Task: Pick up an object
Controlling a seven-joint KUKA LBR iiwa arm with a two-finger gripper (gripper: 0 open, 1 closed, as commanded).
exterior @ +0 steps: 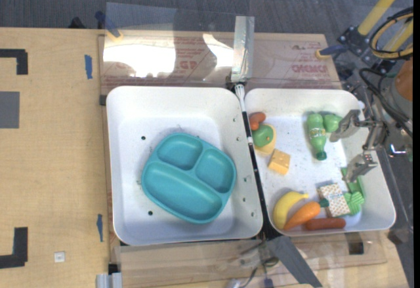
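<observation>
Item: green bottle (pixel 317 133), right bin (pixel 380 214), long axis running up-and-down the frame. I found it just left of my gripper (pixel 357 145), whose fingers stood spread, grasping nothing.

Teal divided plate (pixel 189 177) sits in a white bin (pixel 125 116). Just left of the gripper (pixel 354 147): green bottle (pixel 316 132), yellow cheese cube (pixel 279 163), yellow banana (pixel 287 205), orange carrot (pixel 303 214), red sausage (pixel 323 224).

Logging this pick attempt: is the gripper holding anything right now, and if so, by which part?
Nothing is held. The gripper hangs open over the right bin, with white floor showing between its fingers; the green bottle lies apart to its left.
</observation>
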